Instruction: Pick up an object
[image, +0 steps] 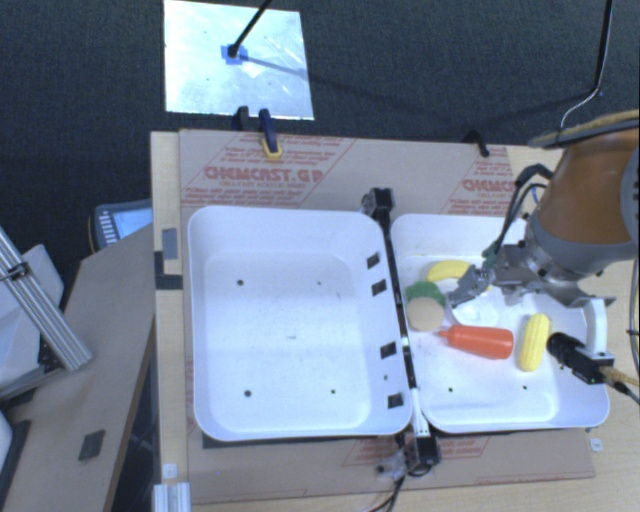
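Camera view, progress: nothing was seen lifted; the pick was judged not yet done, every object resting on the floor of the right bin (575, 405).
Gripper (468, 290): lowered over the right bin's far-left part; whether it was clenched or released could not be told.
Objects: a yellow piece (447, 270) just beyond it, a carrot (480, 341) and a corn cob (534, 341) nearer.
Left bin (215, 330): no objects seen in it.

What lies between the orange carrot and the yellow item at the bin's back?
In the camera view, the gripper sits between the carrot and the yellow item.
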